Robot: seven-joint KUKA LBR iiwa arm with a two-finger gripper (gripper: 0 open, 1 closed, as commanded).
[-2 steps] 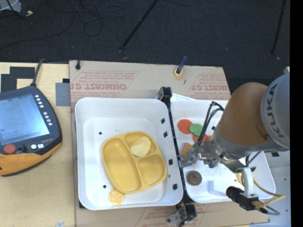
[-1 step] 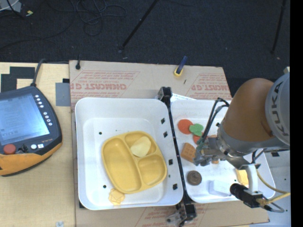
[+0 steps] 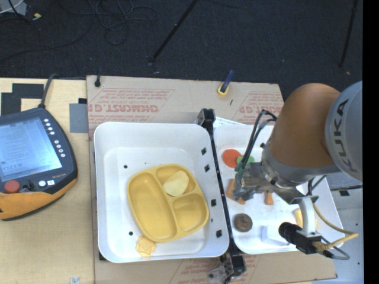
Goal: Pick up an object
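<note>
From my feed the arm (image 3: 308, 135) reaches in over the right bin (image 3: 251, 247), and its gripper (image 3: 240, 188) sits low near that bin's left wall; I cannot tell its state. Just around it lie small pieces: a red-orange disc (image 3: 231, 157), a brown round piece (image 3: 243, 222) and an orange stick (image 3: 269, 199). In the left bin (image 3: 112, 176) rests a yellow divided tray (image 3: 160, 218) with a pale slice (image 3: 176, 184) in one compartment.

A teach pendant (image 3: 32, 158) lies left of the cardboard sheet (image 3: 154, 102).
</note>
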